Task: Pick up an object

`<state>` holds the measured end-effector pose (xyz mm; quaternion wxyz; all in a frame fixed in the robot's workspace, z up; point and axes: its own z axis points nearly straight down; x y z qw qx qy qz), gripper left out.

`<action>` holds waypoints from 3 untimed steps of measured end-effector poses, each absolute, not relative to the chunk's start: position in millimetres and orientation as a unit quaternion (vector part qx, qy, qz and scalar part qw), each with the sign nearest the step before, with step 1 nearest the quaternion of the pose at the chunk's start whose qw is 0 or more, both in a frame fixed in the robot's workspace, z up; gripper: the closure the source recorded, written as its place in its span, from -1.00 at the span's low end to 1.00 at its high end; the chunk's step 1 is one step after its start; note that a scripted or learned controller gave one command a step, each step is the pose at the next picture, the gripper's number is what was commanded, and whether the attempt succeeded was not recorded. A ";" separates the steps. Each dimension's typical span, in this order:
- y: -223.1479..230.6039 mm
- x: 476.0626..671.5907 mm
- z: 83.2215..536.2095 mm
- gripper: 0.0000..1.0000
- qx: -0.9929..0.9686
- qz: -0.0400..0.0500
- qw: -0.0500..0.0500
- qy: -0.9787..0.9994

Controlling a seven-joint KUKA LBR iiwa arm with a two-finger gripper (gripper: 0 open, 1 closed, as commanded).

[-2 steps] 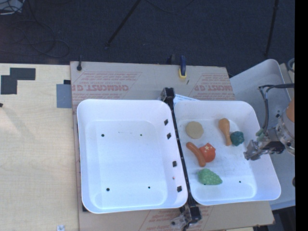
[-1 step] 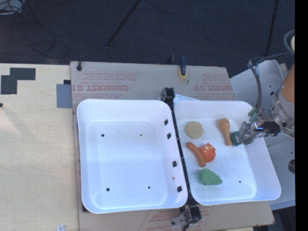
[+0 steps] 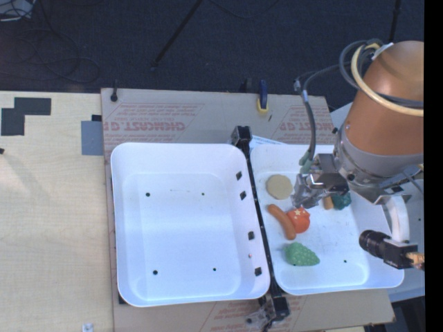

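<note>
From above, the arm (image 3: 384, 109) reaches in over the right bin (image 3: 346, 272), its hand (image 3: 304, 198) low among the objects; I cannot tell how the hand is set. Just beneath it sit a red tomato-like piece (image 3: 300, 219) touching an orange sausage shape (image 3: 281, 220). A tan disc (image 3: 279, 185) lies beside them, a green lump (image 3: 301, 255) nearer the front. The left bin (image 3: 128, 220) stands alongside.

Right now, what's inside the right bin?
The right bin holds a tan disc, an orange sausage, a red piece, a green lump and a teal piece. The arm covers its far right side.
</note>
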<state>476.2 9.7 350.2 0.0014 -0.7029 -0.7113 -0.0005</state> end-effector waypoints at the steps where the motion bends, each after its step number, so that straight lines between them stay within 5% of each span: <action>1: 40.8 507.5 428.3 1.00 -0.706 -0.002 -0.002 -0.709; 2: 114.6 525.1 544.2 1.00 -0.704 -0.005 -0.002 -0.710; 3: 39.6 473.0 454.0 1.00 -0.709 0.006 0.004 -0.705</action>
